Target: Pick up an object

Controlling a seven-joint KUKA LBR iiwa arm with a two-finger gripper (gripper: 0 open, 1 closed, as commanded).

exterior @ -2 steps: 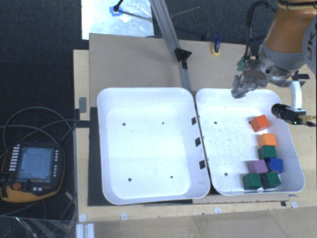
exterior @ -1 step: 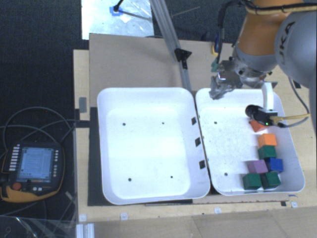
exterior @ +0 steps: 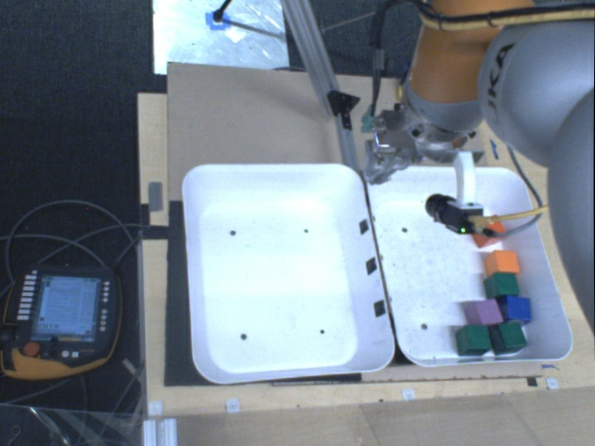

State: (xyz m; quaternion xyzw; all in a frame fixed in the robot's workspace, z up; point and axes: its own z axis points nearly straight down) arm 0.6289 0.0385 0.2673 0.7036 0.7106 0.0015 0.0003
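your gripper (exterior: 377, 167) sits over the far left corner of the right bin (exterior: 418, 277), just beside the rim where the two bins meet. can't tell from this angle whether it's released or clenched. the grey arm (exterior: 548, 72) with its orange band (exterior: 456, 35) comes in from the upper right above it.

everything you could pick is in the right bin, bunched along its right side and near corner, well apart from the gripper. going far to near:
- red-orange piece (exterior: 485, 240), partly hidden
- orange block (exterior: 503, 261) just beside it
- dark green block (exterior: 503, 284) touching the orange block's near side
- blue block (exterior: 518, 308), with the purple block (exterior: 482, 312) on its left
- green block (exterior: 472, 340) and blackish-green block (exterior: 509, 336) side by side in the near right corner

the left bin (exterior: 200, 249) shows a white floor with a few small dark dots. the bench (exterior: 251, 110) is tan board. a teach pendant (exterior: 60, 319) lies off the bench at the far left, its cable looped around it.
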